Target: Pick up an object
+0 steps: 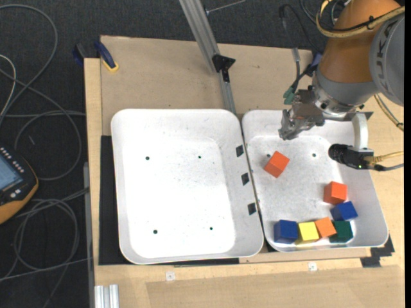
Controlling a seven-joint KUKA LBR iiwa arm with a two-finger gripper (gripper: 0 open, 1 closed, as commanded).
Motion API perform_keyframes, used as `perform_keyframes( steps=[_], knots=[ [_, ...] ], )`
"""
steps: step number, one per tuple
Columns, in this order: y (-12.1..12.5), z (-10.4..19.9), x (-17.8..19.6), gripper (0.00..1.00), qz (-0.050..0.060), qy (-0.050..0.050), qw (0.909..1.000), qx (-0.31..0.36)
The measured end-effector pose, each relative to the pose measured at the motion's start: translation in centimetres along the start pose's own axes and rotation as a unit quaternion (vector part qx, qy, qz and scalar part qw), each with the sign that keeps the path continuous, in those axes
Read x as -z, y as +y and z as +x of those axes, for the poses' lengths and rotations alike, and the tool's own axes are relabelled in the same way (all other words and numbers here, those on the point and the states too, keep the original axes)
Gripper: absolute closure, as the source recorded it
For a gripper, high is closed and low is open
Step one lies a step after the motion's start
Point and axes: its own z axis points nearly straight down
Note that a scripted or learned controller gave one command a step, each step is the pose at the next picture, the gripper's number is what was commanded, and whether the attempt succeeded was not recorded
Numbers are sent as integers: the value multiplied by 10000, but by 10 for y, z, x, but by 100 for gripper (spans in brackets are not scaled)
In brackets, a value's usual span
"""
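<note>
Worktop [160,63]: pale wood board carrying two shallow white bins side by side. Left bin [128,172]: well to the left of the claw, its floor marked with small dark dots. Right bin [366,191]: lies under and below the claw, holding all the blocks. Arm [359,37]: grey with an orange band, reaching in from the right above the right bin's far end. Metal pole [202,27]: slanted grey bar left of and above the claw, ending near the gap between the bins. Claw [292,128]: dark, pointing down over the upper part of the right bin; whether it is spread or closed cannot be told, and no block is seen in it. Orange block [277,163]: lone, tilted, just below the claw and slightly left, apart from it. Second orange block [335,192]: lower right of the claw. Clustered blocks [314,230]: blue, yellow, orange, green and another blue, packed along the bin's near right corner, well below the claw.
</note>
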Motion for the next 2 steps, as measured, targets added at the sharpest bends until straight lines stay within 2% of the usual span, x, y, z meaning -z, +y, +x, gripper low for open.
perform_keyframes(
  steps=[2],
  knots=[
    [-19,123,11,100,5,4,10000,10]
  ],
)
